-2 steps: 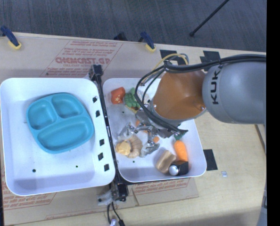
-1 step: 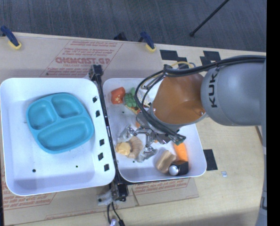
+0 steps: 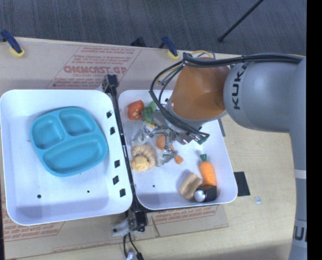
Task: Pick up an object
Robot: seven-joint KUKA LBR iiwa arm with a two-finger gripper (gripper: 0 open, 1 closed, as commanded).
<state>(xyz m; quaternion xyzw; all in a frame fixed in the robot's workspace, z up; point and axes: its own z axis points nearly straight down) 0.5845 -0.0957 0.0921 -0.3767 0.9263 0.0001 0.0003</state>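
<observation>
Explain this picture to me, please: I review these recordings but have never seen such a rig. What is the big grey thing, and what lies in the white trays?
The big grey thing is a robot arm with an orange band; it reaches in from the right. One fixed camera looks down on the bench. The left bin holds a blue divided plate. The right bin holds toy food: a tomato, a croissant, a carrot and a bread roll. The gripper hangs low over the small pieces in the middle. Whether it grips anything cannot be told.
</observation>
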